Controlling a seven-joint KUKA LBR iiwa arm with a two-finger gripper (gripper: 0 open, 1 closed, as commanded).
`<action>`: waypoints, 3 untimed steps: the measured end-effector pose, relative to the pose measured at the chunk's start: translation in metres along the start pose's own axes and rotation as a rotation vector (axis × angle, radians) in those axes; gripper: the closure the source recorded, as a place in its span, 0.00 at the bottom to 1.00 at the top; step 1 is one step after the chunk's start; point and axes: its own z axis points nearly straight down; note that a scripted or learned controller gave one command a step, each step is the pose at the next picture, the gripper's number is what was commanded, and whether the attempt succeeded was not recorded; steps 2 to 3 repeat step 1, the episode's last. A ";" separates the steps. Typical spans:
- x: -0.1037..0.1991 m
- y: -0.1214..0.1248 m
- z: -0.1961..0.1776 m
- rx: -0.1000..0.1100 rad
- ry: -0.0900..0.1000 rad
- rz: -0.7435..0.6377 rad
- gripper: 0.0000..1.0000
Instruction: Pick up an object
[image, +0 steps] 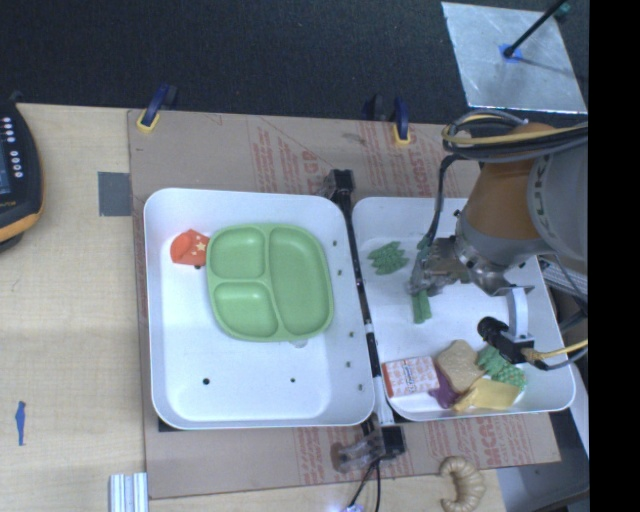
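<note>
My gripper (424, 284) hangs low over the right bin (465, 318), near its left middle. A small dark green stick (421, 306) lies directly under the gripper's tip, its upper end meeting the gripper. Whether the stick is gripped or only touched is unclear from this angle. A leafy green piece (388, 257) rests just up and left of the gripper. The grey arm with its orange band (505, 205) covers the bin's far right part.
At the right bin's near end are a red-and-white carton (410, 377), a bread slice (458, 365), a yellow wedge (485, 397) and a green lettuce piece (503, 367). The left bin (160, 320) holds a green divided plate (270, 280) and a red toy (188, 247).
</note>
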 end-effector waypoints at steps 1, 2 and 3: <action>0.075 -0.025 -0.123 -0.013 0.005 -0.005 1.00; 0.075 -0.025 -0.123 -0.013 0.005 -0.005 1.00; 0.075 -0.025 -0.123 -0.013 0.005 -0.005 1.00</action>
